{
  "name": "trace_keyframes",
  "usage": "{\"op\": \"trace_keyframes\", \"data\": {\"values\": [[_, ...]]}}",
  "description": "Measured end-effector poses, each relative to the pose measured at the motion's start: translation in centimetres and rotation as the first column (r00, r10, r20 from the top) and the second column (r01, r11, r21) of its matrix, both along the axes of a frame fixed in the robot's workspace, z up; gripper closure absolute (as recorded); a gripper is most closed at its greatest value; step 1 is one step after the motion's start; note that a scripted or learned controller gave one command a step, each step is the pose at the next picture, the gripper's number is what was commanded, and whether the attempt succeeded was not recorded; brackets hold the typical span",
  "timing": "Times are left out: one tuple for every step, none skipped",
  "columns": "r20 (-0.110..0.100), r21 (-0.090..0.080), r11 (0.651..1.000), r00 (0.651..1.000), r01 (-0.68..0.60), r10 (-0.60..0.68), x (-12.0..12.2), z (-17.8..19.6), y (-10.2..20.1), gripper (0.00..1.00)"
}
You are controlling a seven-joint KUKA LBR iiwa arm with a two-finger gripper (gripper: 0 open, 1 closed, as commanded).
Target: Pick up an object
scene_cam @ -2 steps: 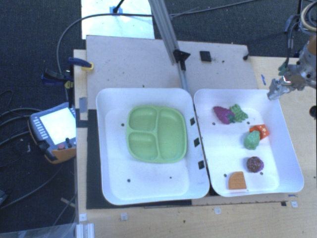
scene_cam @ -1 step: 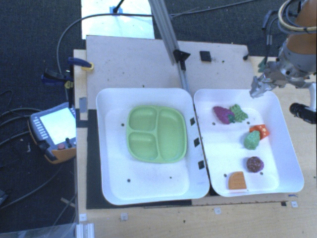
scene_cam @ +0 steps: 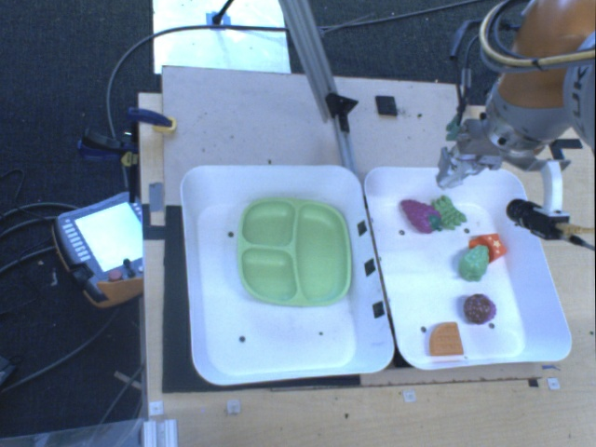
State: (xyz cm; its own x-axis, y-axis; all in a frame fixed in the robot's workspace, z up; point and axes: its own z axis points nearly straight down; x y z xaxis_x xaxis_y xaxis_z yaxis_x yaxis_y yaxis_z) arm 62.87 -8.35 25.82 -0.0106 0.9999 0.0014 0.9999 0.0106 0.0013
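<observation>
Far to the gripper's left, off the counter's edge, you have a handheld control unit with a lit screen; no writing on it can be read. Nearer, still well left of the gripper and lower in the view, the left bin carries a light green divided plate with three compartments.

The right bin lies just under the gripper, which hangs over the bin's upper edge at the end of the grey arm with its orange band. You cannot tell from this angle how far the gripper is parted, and nothing shows between its tips.

Just below the gripper, a purple object lies touching a green ridged object on its right. Lower and to the gripper's right, a small orange and white piece sits against a mint green lump. Further down sits a dark brown round object, and below that, nearest the bin's bottom edge, an orange wedge. None of these carries a legible label or brand.
</observation>
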Motion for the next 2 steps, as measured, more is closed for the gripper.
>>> {"op": "trace_keyframes", "data": {"values": [[-0.001,0.001,1.000,1.000,0.000,0.000,-0.6,-1.7,5.3,1.00],[-0.001,0.000,1.000,1.000,0.001,-0.001,-1.4,-3.0,10.6,1.00]]}}
